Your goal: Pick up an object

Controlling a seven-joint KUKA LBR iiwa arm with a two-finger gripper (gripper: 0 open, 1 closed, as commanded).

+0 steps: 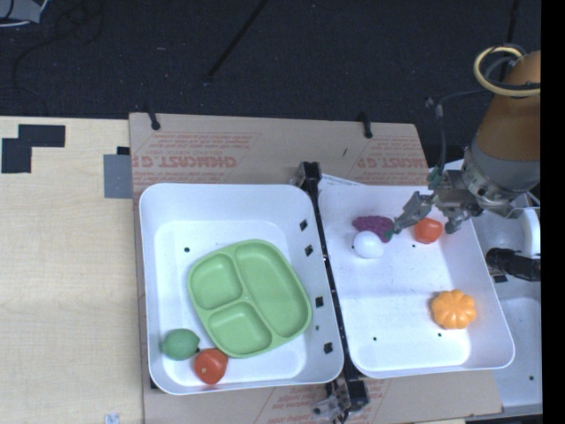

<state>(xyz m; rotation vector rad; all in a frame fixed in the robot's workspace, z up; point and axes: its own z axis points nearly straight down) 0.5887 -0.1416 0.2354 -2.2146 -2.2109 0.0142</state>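
now the claw spreads over a small red ball in the right bin

close to the far right corner of the right bin (494,325) lies a small red ball (428,230), on the white floor. the claw (431,215) hangs right over it with its two fingers spread wide, one finger (410,213) reaching out to the ball's left and the other just at its right side. the ball sits low between them, and i cannot tell whether either finger touches it; it looks to rest on the bin floor, not lifted.

just left of the left finger lies a purple piece (374,225), and touching it on the near side sits a white ball (368,245). well apart, toward the near right of the same bin, rests an orange pumpkin (454,309).

above the claw rises the arm (508,140), grey at the wrist with its orange band, coming in from the right.

beside this bin stands the left bin (168,210). a green tray (250,298) with three compartments lies tilted in its middle. at the near left corner sit a green ball (180,344) and, just beside it, a red tomato (211,366), which is close against the tray's near edge.
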